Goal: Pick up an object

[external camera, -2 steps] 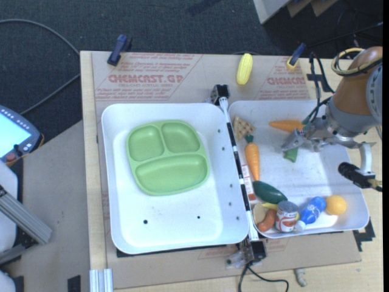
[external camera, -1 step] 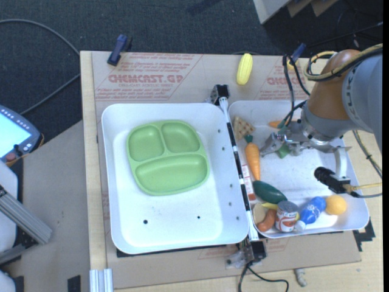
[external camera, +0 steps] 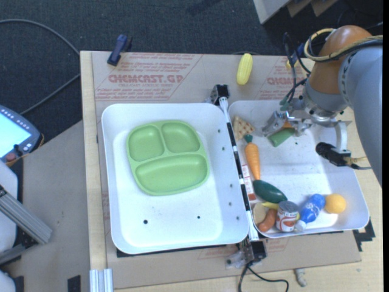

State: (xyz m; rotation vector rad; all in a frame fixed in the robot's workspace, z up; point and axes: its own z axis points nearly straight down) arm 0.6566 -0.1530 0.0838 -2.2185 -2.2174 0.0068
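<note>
My gripper hangs over the far left part of the right bin. A small green block sits tilted between its fingertips, and the gripper is shut on it. Below it in the same bin lie an orange carrot, a dark green vegetable, a small can, a blue object and an orange ball. A tan waffle-like cracker lies at the bin's far left corner.
The left bin holds a light green divided plate. A yellow corn cob and a blue clamp lie on the bench behind the bins. A reddish sausage lies by the can.
</note>
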